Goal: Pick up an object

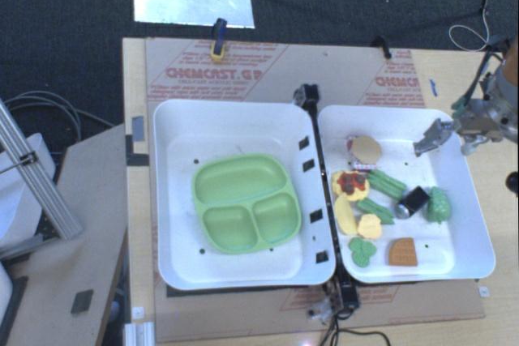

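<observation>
The right bin (474, 255) holds several toy foods. A tan bun (366, 148) lies at the back, with a red and yellow piece (350, 184) in front of it. Two green pods (387, 182) (375, 208) lie near the middle, beside a black can (413, 201) and a green broccoli (439, 205). A yellow banana (346, 215), a small green piece (362, 251) and an orange cracker (402, 252) lie towards the front. My gripper (451, 142) hangs over the bin's back right part, open, with nothing between its fingers, above and behind the can.
The left bin (174, 255) holds a green divided plate (246, 202). A black divider (320, 190) runs between the bins. A yellow clamp (218, 44) sits at the bench's back edge, and cables (478, 32) hang at the back right.
</observation>
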Controlling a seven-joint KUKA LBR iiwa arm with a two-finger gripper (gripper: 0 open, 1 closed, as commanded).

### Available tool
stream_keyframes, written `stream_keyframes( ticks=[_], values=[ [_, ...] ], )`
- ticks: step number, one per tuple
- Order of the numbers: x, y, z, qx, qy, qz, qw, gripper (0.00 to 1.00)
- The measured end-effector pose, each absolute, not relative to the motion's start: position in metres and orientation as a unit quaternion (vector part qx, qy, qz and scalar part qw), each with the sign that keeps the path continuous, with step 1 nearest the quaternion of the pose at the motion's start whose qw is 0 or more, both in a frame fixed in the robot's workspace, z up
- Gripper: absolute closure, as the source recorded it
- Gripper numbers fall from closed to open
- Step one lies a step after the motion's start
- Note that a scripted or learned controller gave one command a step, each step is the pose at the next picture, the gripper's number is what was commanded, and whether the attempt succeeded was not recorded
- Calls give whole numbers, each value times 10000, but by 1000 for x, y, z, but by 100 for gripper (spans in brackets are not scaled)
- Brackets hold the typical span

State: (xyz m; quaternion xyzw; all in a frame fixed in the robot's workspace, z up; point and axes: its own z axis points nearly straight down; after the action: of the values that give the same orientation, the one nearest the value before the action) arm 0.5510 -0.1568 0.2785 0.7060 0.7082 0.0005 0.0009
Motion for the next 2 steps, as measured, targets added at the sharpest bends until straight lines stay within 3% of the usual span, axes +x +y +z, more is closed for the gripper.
stream_keyframes(
  ticks=[1,2],
  values=[
    [583,-141,88,7050,7092,-10,-24,0],
    [556,-93,216,7042,7100,31,26,0]
  ],
)
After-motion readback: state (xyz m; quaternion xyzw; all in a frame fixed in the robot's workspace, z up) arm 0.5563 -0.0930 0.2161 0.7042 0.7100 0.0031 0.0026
